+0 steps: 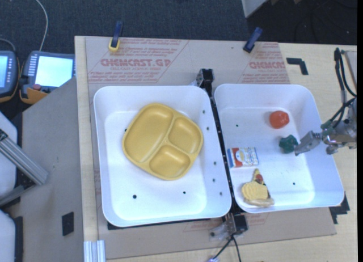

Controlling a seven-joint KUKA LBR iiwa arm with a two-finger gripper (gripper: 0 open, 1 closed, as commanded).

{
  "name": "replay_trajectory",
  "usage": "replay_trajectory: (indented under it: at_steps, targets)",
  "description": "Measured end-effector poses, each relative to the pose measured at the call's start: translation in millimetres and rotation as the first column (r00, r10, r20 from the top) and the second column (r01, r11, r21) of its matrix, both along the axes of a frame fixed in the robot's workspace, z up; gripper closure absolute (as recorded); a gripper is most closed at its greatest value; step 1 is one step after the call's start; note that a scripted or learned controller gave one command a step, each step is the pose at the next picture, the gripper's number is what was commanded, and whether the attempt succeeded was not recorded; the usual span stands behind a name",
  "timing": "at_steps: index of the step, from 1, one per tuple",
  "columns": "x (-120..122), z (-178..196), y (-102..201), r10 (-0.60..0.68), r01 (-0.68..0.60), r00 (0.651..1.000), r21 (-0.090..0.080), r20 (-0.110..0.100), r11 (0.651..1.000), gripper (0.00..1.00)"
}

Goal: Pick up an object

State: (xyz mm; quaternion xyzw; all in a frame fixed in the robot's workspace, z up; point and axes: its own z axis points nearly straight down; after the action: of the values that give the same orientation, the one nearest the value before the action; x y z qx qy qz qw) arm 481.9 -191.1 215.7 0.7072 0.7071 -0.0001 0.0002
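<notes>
The right bin [323,190] holds a round orange-red object [278,119] near its far side and a small dark green object [288,143] below it. A white packet with red and blue print [243,157] lies by the bin's left wall. A yellow toy-like item [256,191] rests at the front. My gripper [306,143] reaches in low over the right bin's right side. Its tip is just right of the green object, and whether they touch is unclear.
The left bin [113,198] carries a yellow divided plate [163,140]. Clamps sit at the bench's far edge, blue and yellow [115,35] and blue [252,39]. Cables [342,79] hang at the right edge. Two handheld screens [34,71] lie off the bench to the left.
</notes>
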Motion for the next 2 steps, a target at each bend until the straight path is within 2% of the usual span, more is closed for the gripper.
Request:
replay_trajectory:
  at_steps: [2]
  targets:
    - [1, -87, 8, 0.000, 0.000, 1.000, 0.003, -0.004, 1.000, 0.00]
